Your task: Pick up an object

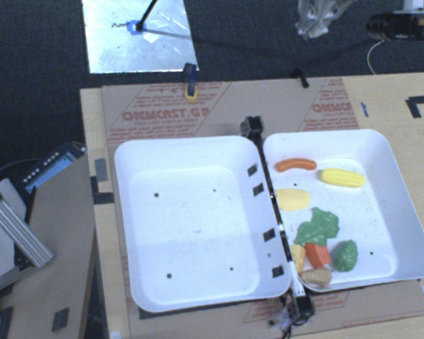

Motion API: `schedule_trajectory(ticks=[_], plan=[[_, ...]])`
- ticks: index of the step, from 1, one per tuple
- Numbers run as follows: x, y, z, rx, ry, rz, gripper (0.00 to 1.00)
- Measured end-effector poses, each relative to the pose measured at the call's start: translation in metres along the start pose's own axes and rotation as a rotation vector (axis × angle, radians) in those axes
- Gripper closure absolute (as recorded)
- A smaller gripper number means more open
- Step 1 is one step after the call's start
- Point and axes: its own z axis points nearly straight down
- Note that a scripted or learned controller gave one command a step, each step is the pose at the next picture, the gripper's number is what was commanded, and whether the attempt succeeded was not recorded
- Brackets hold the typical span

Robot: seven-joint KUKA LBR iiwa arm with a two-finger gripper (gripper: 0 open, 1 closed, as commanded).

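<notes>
step: approach, nothing held | gripper (317,17) high above bench, fingers blurred, cannot tell their state | next: descend into right bin (390,186), perhaps toward corn (342,178)

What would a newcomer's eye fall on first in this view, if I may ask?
Probably the bright toy foods clustered in the right bin: a hot dog, corn and green lettuce, most near the divider. The gripper hangs far off, above the bench's back edge.

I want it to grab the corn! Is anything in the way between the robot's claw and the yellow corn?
Nothing visible blocks it. The gripper hangs high beyond the bins, and the corn lies uncovered in the right bin, apart from the sausage.
</notes>
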Motion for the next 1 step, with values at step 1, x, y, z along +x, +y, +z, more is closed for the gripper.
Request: schedule_trajectory(ticks=[1], plan=[[0.0426, -0.1095, 0.1453, 0.028, 0.002, -0.008, 1.0]])
